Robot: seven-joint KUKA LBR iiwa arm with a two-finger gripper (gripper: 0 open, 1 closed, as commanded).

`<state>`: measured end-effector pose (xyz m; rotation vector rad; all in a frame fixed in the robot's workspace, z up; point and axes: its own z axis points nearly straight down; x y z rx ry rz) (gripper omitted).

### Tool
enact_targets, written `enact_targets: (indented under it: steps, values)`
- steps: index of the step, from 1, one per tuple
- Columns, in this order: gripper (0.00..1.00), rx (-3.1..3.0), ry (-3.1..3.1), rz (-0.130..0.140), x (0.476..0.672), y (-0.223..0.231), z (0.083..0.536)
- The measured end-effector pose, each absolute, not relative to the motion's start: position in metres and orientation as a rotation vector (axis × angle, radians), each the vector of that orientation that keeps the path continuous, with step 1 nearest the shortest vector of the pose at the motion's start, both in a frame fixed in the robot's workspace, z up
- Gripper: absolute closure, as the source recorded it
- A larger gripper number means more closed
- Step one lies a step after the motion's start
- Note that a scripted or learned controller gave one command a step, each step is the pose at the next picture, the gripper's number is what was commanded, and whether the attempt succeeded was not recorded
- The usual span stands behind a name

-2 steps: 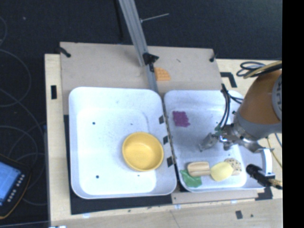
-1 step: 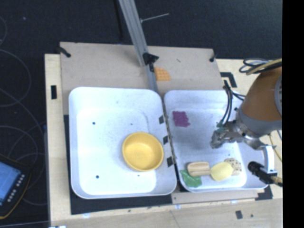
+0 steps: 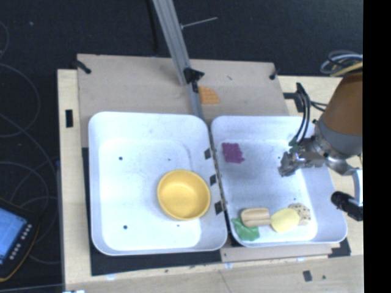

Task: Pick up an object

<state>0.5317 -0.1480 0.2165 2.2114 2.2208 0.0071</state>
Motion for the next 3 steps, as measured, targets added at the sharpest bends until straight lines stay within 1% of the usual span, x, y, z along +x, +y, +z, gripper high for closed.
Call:
enact_targets:
  steps: [1, 2, 3]
  values:
    - [1.00, 2.220, 2.222, -0.001, 0.532, -0.149, 0.208]
    - [1.00, 2.213, 2.230, 0.003, 0.549, -0.099, 0.205]
    - [1.00, 2.211, 2.230, 0.005, 0.583, -0.053, 0.209]
